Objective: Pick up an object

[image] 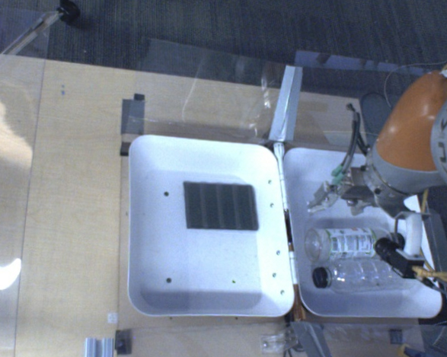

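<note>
Arm (pixel 429 127) cut off at right edge; hides right bin (pixel 307 298) corner.

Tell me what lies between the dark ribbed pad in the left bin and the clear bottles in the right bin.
In the camera view: bare white floor of the left bin, then the two bins' adjoining rims, between pad and bottles.

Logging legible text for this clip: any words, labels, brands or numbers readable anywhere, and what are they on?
No text can be read.
Clear plastic bottle with a white printed label, in the right white bin: the print is too blurred to read.
Clear plastic bottle with a black cap: no label legible.
Dark ribbed rectangular pad in the left white bin: no markings.
</note>
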